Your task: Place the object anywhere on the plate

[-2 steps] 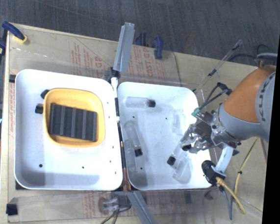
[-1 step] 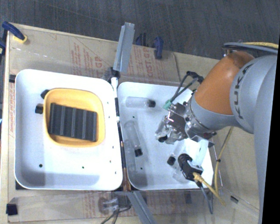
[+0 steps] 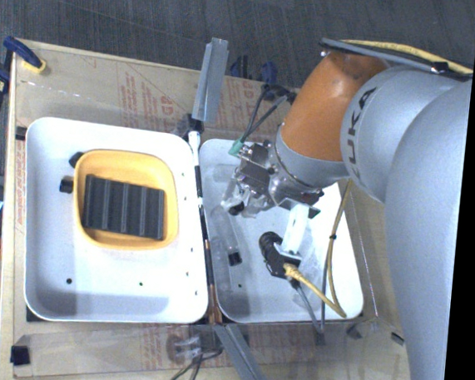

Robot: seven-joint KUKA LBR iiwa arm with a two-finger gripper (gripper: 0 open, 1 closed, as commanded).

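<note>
- I am leaning my arm (image 3: 391, 158) in over the right bin (image 3: 351, 309), because whatever I am meant to carry should be lying somewhere in this bin, not beside the plate.
- The left bin (image 3: 36, 283), touching the right bin along their shared wall, is holding the yellow plate (image 3: 131, 166); a dark ribbed insert (image 3: 125, 207) is sitting in the plate's hollow, so I judge any drop should land on that.
- The right bin is showing a few small dark bits: one black piece (image 3: 234, 258) is lying near the shared wall, below my pincer. I cannot tell which is the object; my wrist is covering much of the floor.
- My pincer (image 3: 241, 198) is hanging low over the right bin's upper part, near the shared wall. I cannot tell how it is set, nor whether it is gripping anything.
</note>
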